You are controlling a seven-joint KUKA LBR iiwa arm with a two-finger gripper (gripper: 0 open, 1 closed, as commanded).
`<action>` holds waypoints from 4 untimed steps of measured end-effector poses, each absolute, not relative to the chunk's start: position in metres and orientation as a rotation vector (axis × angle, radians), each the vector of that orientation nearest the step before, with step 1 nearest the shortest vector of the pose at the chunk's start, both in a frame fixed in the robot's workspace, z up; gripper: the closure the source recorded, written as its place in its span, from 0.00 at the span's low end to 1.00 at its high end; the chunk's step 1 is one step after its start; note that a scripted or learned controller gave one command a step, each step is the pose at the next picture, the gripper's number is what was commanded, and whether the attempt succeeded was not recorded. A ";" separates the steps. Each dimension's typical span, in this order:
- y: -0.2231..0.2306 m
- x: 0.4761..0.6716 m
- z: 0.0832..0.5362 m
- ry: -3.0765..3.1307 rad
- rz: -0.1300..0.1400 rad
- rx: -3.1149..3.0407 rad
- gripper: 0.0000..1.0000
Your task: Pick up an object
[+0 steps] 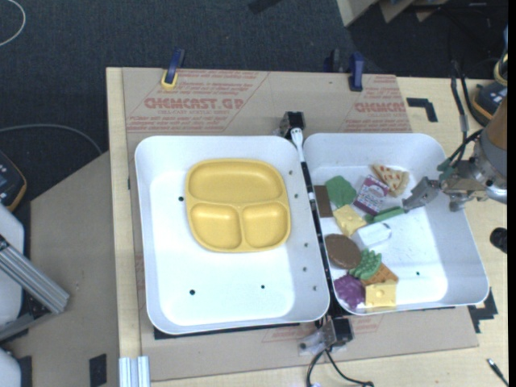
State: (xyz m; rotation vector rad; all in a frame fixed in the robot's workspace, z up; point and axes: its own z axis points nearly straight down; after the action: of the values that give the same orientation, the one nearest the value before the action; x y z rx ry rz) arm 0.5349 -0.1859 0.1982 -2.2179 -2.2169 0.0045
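Where dark carpet surrounds the cardboard-topped bench (242, 95), two glossy white bins sit side by side. The left bin (161, 280) holds a smooth yellow divided plate (238, 204); the right bin (451, 264) holds small plastic toy foods (363, 240). The gripper (423, 193) hovers there, jaws unclear.

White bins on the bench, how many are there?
2. The left white bin holds a yellow divided plate. The right white bin holds a pile of toy food pieces, with the gripper over it.
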 end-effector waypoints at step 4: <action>-0.191 0.547 0.169 -2.228 -0.005 -2.226 1.00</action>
State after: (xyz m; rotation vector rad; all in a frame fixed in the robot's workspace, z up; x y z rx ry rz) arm 0.5472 -0.1908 0.1688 -2.2263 -2.2281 -0.0052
